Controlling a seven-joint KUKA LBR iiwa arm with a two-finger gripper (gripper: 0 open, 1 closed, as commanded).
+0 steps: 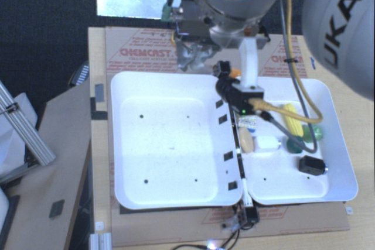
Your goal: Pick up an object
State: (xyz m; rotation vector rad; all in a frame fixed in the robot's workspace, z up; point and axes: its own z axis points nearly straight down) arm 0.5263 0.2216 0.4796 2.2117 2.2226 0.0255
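Gripper (190, 62) is hovering at the far rim of the left shallow white bin (164, 143). It is too blurred to tell whether it is released or clenched. Pickable things are lying in the right white bin (337, 184), well apart: yellow ribbed corn-shaped toy (292, 117), black rectangular block (312, 165), beige oval piece (246, 142). So probably no grasp is starting yet.

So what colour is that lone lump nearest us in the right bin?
The lump is black, clearest in the camera view.
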